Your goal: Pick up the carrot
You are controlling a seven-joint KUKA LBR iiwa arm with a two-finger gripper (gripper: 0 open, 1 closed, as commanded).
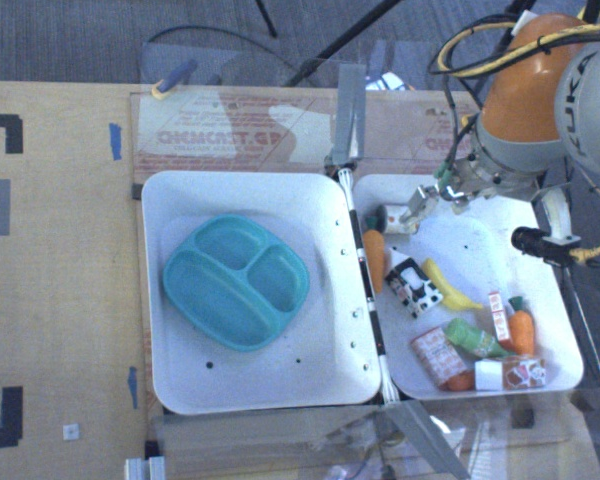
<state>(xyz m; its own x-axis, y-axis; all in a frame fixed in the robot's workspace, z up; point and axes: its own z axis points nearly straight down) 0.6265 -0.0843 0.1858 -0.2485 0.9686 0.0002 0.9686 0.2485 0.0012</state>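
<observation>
At the near end of the right bin (570, 368), a heap is being formed by three packets (435, 353), one white block (488, 375) and one green piece (470, 336). One carrot (521, 332) is being crowded against them beside the right wall, so a grab there is being put at risk: a packet could be taken instead, or the tapered body could be lost in a slip. Farther in, one cow (415, 286) and one banana (450, 290) are being shown at mid-bin. A second orange piece (375, 256), carrot-like, is being pressed along the left wall, where a closing could be blocked. One plate (237, 280) is being borne by the left bin (160, 368), and two bins are being counted. Farthest, the gripper (417, 208) is being hung over the far left corner, just beyond that second piece; whether it is released or clenched cannot be told
</observation>
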